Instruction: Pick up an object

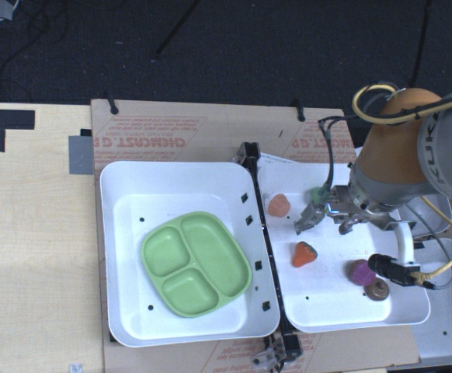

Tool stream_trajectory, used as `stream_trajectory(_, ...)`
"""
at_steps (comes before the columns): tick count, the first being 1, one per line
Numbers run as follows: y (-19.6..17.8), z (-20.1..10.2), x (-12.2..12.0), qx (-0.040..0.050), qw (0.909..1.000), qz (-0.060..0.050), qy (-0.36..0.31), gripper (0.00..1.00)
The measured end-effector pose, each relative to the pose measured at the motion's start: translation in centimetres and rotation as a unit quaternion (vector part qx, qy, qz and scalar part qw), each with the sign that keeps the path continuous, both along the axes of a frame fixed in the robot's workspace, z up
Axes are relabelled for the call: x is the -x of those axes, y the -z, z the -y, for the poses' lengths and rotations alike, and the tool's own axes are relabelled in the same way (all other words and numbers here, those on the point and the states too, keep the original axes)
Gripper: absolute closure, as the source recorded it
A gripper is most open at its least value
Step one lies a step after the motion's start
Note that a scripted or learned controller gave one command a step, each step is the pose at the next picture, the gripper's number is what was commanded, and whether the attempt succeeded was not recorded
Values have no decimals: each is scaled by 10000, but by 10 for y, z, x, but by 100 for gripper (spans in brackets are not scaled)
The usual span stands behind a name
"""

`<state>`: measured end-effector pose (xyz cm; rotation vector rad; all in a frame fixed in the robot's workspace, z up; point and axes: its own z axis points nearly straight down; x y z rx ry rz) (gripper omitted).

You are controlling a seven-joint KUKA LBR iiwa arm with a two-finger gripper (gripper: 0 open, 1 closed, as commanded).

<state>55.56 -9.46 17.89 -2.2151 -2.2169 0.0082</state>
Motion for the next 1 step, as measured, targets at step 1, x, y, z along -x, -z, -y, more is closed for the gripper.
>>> stream_trajectory(1, 59, 8, 1, 1, 10000, 4, 4, 0)
